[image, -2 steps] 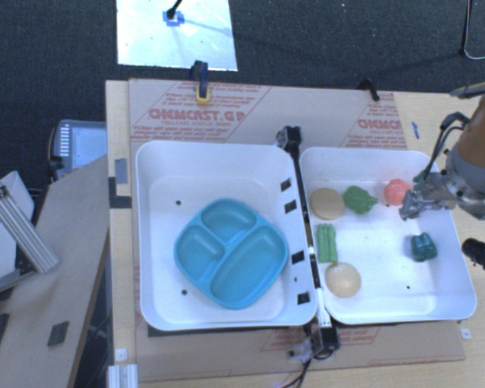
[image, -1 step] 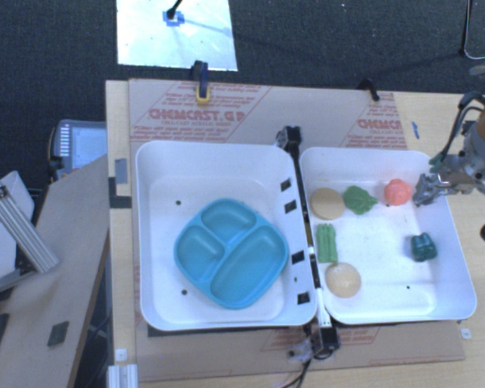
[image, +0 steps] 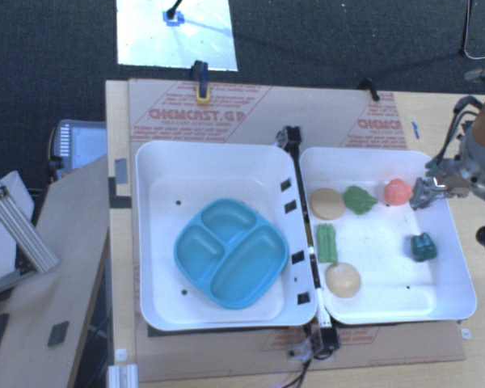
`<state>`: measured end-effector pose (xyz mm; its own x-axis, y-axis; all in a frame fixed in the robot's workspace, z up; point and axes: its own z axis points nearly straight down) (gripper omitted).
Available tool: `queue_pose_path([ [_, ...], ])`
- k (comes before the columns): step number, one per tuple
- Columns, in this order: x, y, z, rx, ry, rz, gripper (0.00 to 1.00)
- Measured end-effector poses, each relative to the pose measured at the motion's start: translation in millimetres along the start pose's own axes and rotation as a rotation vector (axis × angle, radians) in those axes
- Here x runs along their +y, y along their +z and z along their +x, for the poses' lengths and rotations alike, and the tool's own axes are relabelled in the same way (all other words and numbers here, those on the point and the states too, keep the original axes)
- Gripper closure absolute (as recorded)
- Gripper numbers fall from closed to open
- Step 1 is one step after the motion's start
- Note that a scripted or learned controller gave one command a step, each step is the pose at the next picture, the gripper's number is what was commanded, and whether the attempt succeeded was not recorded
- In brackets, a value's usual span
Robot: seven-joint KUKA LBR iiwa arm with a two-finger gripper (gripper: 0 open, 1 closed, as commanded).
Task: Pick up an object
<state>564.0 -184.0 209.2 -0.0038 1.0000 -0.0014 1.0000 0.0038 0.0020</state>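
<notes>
Tan round piece (image: 343, 280) near front rim; end effector (image: 424, 192), grip unclear, beside pink ball (image: 398, 191).

I see a robotics lab: two white bins (image: 226, 156) clamped on a wooden surface (image: 323, 103), loose cables (image: 303, 354), aluminium frame bars (image: 16, 225), dark carpet floor (image: 48, 39).

Dark carpet floor (image: 48, 39), wooden bench (image: 117, 103), pale floor sheet (image: 145, 23)

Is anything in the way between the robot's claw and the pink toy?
Nothing visible is. The gripper sits at the right bin's upper right edge, and the pink toy lies just to its left with bare white floor between. The green toy is farther left.
</notes>
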Motion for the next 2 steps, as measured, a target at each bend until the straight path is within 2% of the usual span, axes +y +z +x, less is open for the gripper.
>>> queue_pose_path([
  [2, 22.8, -21.3, 108.1, 0.003, -0.007, -0.001, 1.00],
])
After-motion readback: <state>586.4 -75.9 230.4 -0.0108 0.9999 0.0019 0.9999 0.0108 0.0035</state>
